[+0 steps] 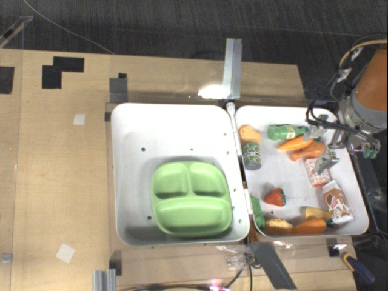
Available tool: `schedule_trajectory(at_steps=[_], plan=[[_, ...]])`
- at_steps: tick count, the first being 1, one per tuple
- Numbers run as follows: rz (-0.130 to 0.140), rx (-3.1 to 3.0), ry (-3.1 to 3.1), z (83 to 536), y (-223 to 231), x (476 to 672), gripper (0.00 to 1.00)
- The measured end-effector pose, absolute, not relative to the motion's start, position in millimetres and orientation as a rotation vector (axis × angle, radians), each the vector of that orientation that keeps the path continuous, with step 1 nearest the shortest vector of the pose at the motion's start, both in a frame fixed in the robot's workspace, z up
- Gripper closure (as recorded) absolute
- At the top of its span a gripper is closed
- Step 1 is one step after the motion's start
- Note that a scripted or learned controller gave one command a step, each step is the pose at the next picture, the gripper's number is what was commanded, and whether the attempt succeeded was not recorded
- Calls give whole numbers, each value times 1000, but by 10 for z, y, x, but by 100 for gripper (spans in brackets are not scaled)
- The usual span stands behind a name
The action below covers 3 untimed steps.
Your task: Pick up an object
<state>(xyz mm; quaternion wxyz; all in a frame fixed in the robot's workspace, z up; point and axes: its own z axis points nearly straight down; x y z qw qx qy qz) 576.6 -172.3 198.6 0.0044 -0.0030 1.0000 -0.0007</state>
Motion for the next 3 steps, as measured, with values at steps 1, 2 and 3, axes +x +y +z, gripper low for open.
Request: schedule_trajectory(at_steps=[1,2,3], plan=[[-8,32,3123,904,-2069,5765,0],[-3,-29,3128,892,-1699,5803,0],[-4,68,3125,903,-1705,5283,0]])
